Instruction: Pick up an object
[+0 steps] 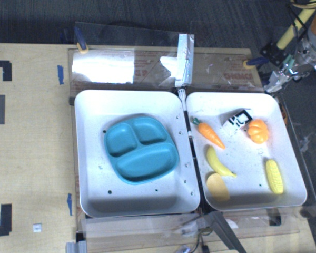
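The claw (292, 70) hangs at the far right, outside the bins; whether it is clenched or released I cannot tell. In the right bin (289, 196), smooth toy food lies apart: a tapered carrot (210, 134), a round orange pumpkin (258, 131), a curved banana (218, 162), a knobbly corn cob (274, 176) and a pale potato (218, 186). The left bin (89, 141) holds a blue divided plate (141, 148).
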You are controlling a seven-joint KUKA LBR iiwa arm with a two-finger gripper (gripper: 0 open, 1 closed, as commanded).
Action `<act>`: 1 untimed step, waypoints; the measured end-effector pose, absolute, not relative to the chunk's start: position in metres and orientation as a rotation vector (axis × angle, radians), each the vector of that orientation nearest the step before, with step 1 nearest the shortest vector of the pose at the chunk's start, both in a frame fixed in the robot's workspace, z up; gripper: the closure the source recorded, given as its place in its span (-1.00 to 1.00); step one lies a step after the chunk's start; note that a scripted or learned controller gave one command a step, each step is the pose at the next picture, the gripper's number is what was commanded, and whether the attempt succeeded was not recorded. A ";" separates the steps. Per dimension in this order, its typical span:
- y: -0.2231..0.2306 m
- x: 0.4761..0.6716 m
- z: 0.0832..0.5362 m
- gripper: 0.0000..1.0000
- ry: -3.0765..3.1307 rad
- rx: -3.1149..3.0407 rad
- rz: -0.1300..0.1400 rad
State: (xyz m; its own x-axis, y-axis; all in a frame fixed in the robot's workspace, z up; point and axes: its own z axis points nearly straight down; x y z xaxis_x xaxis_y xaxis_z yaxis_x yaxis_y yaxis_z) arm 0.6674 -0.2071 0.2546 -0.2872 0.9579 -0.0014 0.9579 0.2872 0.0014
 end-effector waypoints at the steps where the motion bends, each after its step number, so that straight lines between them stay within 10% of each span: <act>1: -0.138 0.657 0.225 1.00 2.699 1.609 0.001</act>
State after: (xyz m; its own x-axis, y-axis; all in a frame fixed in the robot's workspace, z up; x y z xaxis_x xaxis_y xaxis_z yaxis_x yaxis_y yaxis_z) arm 0.6571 -0.1381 0.2248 -0.4755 0.8797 0.0007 0.8797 0.4755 0.0006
